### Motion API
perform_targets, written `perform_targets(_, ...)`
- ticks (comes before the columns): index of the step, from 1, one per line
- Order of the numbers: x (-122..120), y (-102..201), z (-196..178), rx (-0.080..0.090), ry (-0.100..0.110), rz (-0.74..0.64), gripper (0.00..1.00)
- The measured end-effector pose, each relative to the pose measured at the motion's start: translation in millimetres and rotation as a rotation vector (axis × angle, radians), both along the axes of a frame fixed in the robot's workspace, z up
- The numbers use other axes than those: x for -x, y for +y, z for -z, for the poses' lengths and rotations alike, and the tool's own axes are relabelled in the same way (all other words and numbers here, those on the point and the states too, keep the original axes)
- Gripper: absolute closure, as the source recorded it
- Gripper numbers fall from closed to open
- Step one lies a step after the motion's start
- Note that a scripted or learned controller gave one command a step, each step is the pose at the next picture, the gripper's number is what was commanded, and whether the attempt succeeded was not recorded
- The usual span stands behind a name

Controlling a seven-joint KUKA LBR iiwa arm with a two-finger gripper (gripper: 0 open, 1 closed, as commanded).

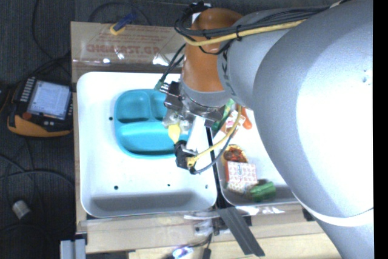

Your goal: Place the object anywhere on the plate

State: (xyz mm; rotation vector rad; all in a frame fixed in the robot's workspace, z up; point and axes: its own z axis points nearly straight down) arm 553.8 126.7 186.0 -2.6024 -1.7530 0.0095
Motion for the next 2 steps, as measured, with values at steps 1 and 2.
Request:
perform_targets(1,0,-1,0,0.0,0.0,0.001,0.0)
perform_targets(2,-32,2,64,-0.002,-0.012,-0.019,0.0)
